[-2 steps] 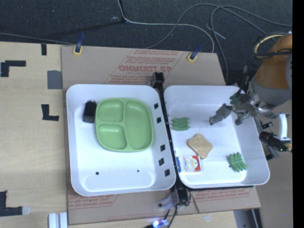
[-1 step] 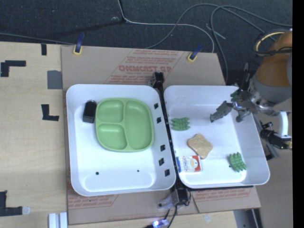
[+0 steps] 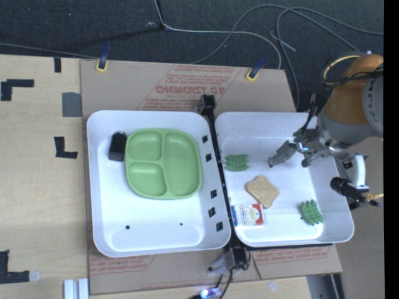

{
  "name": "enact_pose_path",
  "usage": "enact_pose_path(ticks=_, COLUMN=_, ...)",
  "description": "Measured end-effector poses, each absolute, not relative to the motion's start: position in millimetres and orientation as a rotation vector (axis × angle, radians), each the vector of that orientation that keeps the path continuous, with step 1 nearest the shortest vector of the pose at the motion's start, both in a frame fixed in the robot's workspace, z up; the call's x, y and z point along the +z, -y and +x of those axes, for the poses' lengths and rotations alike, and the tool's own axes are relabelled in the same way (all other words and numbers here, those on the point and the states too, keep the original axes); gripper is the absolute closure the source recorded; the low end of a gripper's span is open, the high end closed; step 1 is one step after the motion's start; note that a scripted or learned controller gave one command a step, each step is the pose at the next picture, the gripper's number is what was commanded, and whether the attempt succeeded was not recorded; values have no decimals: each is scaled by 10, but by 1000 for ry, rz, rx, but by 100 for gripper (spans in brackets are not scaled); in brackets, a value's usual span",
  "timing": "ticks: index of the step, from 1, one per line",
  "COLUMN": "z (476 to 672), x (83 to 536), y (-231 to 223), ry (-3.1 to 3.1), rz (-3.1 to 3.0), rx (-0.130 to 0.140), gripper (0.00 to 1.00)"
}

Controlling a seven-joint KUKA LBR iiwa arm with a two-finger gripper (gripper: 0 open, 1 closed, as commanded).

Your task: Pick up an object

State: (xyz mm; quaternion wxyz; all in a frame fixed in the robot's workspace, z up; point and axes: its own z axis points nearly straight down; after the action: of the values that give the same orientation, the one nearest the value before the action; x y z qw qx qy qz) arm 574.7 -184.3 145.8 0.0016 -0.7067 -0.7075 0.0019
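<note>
We judge this to be the approach step: the gripper [image 3: 293, 155] hangs over the right bin [image 3: 330, 232] with its jaws spread and nothing between them, while the toast [image 3: 262, 190], the nearest thing to pick, lies just below and left of it on the bin floor. The next move calls for shifting over the toast, descending, then clenching. Red print on the cardboard [image 3: 187, 86] covering the desk seems to read "CHEMCAST GP".

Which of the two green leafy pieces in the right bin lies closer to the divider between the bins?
The green leafy piece at the right bin's left side, just beside the divider. The other one lies near the far right corner.
</note>
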Motion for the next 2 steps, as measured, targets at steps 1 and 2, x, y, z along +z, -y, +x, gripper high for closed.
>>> enact_pose_path(ticks=1, z=5649, x=887, y=1834, ry=2220, rz=-2221, rx=3, gripper=0)
enact_pose_path(ticks=2, z=5663, x=877, y=1835, ry=2224, rz=-2221, rx=-1, gripper=0)
